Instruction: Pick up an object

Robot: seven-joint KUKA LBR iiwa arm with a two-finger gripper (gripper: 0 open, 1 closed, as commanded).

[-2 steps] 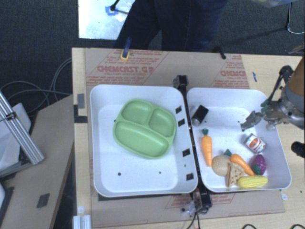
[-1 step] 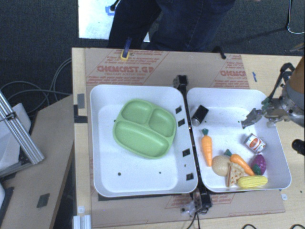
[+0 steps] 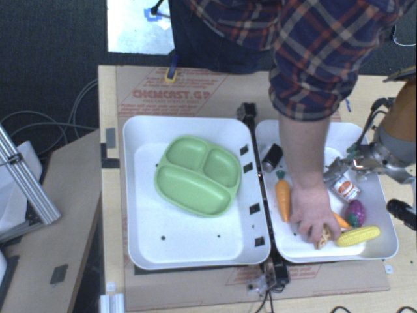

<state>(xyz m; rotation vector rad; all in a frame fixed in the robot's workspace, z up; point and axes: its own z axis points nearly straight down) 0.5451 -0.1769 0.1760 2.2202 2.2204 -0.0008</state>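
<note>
Lying in the right bin (image 3: 384, 240), a toy carrot (image 3: 283, 199) has its long axis running near-to-far, green top toward the far wall and tip toward the near rim. Beside it a person's hand (image 3: 313, 210) reaches down among a toy corn cob (image 3: 358, 236), a purple toy (image 3: 356, 212) and a small can (image 3: 346, 189). The gripper (image 3: 342, 168) hovers at the bin's right; its grip cannot be told. A green divided plate (image 3: 197, 175) sits in the left bin (image 3: 140, 240).

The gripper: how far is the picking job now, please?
Nothing looks picked yet. The gripper is over the right bin, near the small can. A person's hand reaches among the toys, beside the carrot. The pick remains.
</note>
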